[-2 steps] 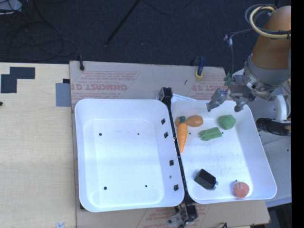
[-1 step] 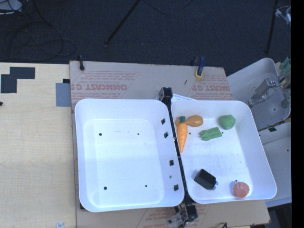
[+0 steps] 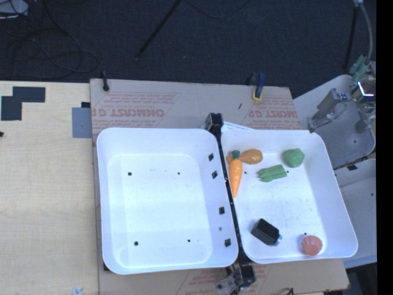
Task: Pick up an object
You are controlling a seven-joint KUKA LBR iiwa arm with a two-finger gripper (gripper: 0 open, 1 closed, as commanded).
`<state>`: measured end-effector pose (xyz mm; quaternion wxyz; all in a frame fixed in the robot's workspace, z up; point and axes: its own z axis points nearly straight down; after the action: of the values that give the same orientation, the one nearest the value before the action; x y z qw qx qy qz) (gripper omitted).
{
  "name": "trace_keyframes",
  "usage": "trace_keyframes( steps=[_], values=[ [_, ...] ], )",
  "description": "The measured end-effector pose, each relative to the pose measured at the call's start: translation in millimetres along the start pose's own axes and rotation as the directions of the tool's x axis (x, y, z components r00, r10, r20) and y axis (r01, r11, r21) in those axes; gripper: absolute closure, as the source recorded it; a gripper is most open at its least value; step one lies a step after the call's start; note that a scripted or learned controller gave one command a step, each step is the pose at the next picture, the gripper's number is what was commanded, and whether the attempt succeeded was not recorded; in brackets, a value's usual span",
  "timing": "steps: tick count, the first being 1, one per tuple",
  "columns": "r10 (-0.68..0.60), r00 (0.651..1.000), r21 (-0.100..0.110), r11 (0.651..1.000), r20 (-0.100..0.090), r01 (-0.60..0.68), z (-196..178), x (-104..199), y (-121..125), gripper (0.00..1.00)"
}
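Observation:
The right bin (image 3: 334, 183) holds several small objects. An orange carrot (image 3: 235, 176) lies along its left wall, with an orange-yellow piece (image 3: 251, 157) touching its top end. A long green piece (image 3: 272, 174) and a rounder green piece (image 3: 294, 157) lie toward the far side. A black block (image 3: 266, 232) and a pink-red ball (image 3: 312, 245) sit near the front. My gripper (image 3: 322, 117) appears as a grey metal part outside the bin's far right corner, above the grey base and away from every object.
The left bin (image 3: 104, 195) stands beside the right one, joined by a black divider (image 3: 224, 189). Both rest on brown cardboard (image 3: 159, 106) held by clamps. A grey base plate (image 3: 353, 140) and cables occupy the right edge.

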<state>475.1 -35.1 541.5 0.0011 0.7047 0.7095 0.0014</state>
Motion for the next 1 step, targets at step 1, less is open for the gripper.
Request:
trace_keyframes(
  steps=[1],
  values=[
    [-0.007, 1.000, 0.007, 1.000, -0.001, 0.007, 4.5, 111.5, 1.2, 0.00]
  ],
)
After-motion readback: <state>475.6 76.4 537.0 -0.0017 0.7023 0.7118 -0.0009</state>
